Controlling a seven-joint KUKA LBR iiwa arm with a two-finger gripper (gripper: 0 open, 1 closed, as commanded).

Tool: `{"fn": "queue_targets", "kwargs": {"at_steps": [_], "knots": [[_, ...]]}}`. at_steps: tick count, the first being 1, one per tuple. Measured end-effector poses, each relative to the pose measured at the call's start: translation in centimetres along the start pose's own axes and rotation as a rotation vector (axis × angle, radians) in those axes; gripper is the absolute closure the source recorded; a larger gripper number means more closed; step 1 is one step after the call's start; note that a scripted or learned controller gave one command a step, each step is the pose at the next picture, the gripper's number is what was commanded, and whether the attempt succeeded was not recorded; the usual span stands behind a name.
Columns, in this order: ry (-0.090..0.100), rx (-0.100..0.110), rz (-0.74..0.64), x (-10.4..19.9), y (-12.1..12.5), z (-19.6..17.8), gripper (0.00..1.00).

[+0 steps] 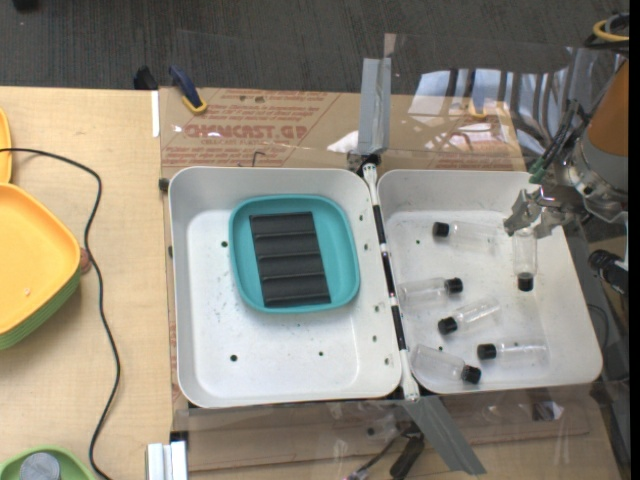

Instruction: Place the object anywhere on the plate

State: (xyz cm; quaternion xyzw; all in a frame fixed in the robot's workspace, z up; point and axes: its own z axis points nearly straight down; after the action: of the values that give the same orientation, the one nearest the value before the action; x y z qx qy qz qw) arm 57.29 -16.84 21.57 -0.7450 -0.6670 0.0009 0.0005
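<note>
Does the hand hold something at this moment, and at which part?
The hand appears to hold a clear plastic vial with a black cap by its upper, uncapped end; the vial hangs cap-down over the right white bin.

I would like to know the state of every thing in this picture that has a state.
Teal plate: flat in left bin, carrying a dark ribbed insert.
Vial under gripper: upright, black cap down.
Gripper: over right bin, at vial top.
Other vials: lying, capped.
</note>
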Motion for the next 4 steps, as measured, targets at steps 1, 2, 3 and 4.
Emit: {"fn": "queue_targets", "kwargs": {"at_steps": [1, 2, 3, 4], "knots": [[0.000, 0.000, 0.000, 0.0, 0.0, 0.0, 0.00], [-0.002, -0.001, 0.048, -3.2, -2.0, -11.6, 0.00], [-0.002, 0.000, 0.077, -4.8, -1.5, -22.5, 0.00], [-0.001, 0.000, 0.215, -4.9, -1.5, -22.5, 0.00]]}}
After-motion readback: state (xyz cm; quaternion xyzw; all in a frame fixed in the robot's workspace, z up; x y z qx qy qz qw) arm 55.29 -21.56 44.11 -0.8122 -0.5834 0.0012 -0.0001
